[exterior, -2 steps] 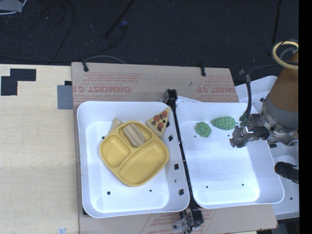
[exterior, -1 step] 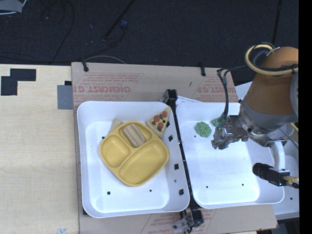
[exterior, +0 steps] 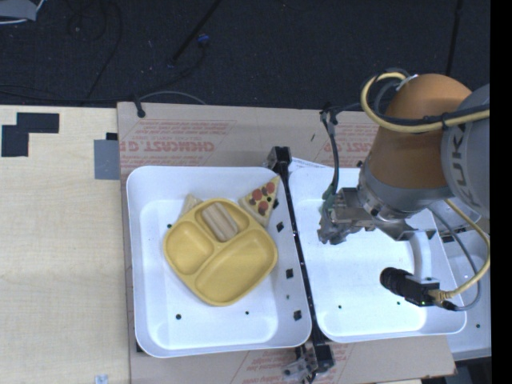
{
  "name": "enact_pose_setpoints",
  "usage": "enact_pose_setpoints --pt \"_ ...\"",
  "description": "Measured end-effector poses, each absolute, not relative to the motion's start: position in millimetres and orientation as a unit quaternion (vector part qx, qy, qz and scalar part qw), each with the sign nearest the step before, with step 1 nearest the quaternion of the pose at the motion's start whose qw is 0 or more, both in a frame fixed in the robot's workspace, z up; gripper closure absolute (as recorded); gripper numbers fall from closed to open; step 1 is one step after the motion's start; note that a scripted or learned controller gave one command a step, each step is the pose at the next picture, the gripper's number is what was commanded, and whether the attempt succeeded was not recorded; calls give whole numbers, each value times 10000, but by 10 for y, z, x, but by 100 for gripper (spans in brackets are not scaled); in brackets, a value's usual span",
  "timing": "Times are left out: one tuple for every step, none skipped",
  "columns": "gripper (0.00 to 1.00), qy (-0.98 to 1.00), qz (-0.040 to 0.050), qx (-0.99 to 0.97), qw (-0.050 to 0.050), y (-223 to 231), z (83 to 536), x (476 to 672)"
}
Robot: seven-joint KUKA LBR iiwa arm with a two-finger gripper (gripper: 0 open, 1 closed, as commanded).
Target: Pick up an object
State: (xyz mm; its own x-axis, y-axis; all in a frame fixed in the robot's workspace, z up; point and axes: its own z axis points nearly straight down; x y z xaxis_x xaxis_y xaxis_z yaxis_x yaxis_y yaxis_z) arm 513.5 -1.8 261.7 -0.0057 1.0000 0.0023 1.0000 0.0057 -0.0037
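A yellow divided plate [exterior: 222, 261] lies in the left bin [exterior: 152, 310]. On its upper compartment rests a tan ridged piece [exterior: 219, 220]. A toy pizza slice [exterior: 262, 198] sits just beyond the plate, near the bin's far right corner. My gripper [exterior: 331, 229] hangs low over the left part of the right bin [exterior: 360, 310], close to the divider between the bins. No object shows at the gripper.
A black divider rail [exterior: 293, 246] runs between the two bins. The arm's orange and grey body [exterior: 420, 146] covers the far right part of the right bin. Cardboard [exterior: 208, 134] lies under and behind the bins.
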Motion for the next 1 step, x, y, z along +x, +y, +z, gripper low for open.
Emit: enact_pose_setpoints --pt "100 -7088 18 -7054 28 515 2426 5223"
